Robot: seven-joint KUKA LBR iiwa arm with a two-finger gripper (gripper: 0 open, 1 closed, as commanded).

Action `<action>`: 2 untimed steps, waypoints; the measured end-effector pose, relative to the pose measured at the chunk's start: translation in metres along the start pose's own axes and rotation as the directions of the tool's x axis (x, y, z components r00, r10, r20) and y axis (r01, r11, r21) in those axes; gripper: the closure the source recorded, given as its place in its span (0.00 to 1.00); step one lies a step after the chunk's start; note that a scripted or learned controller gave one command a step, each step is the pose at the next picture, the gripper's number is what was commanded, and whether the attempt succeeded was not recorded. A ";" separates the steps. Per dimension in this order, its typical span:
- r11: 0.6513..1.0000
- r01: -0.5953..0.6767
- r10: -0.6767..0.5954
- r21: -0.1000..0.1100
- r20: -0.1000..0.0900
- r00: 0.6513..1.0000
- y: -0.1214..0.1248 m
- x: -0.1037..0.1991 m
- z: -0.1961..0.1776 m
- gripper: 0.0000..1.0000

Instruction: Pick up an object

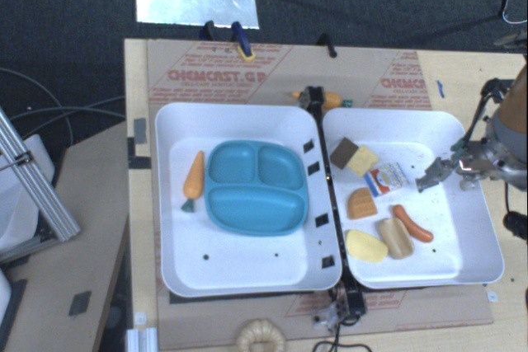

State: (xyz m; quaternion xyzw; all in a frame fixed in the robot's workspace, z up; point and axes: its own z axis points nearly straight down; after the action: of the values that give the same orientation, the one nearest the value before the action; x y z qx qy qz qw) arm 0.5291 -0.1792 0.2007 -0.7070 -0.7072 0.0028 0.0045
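I see a brown bench [206, 66] on a dark floor, and two flat white bins sit on it side by side. The left bin [177, 260] has a blue plate [252, 187] with three parts in the middle. A toy carrot [193, 176] lies just beside the plate, on its left, with its green end pointing down.

The right bin [462, 260] has the small things I could pick. Near the top left there is a brown block [342, 152] touching a pale yellow block [364, 161]. Next to them is a little packet [388, 177] in red, white and blue. Under it is an orange piece [361, 204]. Lower down there is a yellow lump [365, 246], a tan bun shape [396, 237] and a red sausage [412, 224], all close together.

My arm comes in from the right. The gripper [435, 175] is over the right bin, just beside the packet on its right. It looks dark and blurry, so I cannot tell how it is set. I see nothing held in it
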 end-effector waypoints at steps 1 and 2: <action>1.000 0.003 -0.003 -0.012 0.003 1.000 0.003 0.000 -0.006 0.00; 1.000 0.001 -0.001 -0.007 0.001 1.000 0.002 0.005 0.056 0.00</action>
State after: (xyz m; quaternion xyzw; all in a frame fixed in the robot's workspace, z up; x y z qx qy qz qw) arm 0.5305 -0.1743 0.1446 -0.7065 -0.7077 0.0008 0.0017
